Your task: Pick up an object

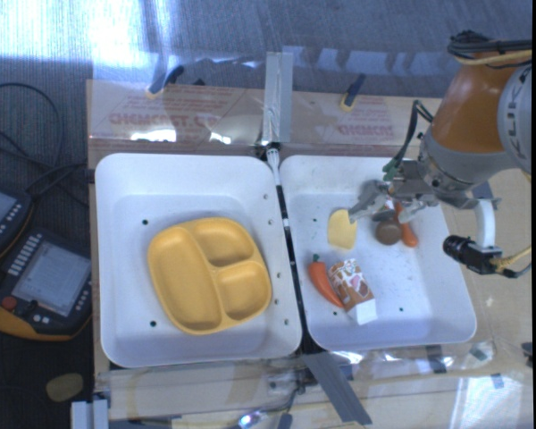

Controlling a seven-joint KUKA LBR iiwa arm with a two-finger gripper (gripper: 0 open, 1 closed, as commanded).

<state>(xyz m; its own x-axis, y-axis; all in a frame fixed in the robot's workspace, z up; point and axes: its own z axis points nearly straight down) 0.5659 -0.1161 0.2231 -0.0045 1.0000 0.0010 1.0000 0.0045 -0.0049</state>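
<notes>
The right bin (447, 320) holds several small items. A pale yellow wedge (343, 230) lies left of centre. Beside it are a brown round piece (389, 233) and a small orange-red piece (409, 235). Nearer the front lie an orange carrot (322, 281) and a brown-and-white carton (353, 289). My gripper (386, 211) hangs just above the brown piece and the orange-red piece, with its fingers spread open and nothing gripped between them. One finger (364, 200) points toward the yellow wedge.
A yellow divided plate (210, 273) fills the middle of the left bin (125, 195). A raised rim (286, 239) separates the two bins. A black fitting (469, 251) on the arm hangs over the right bin's right side.
</notes>
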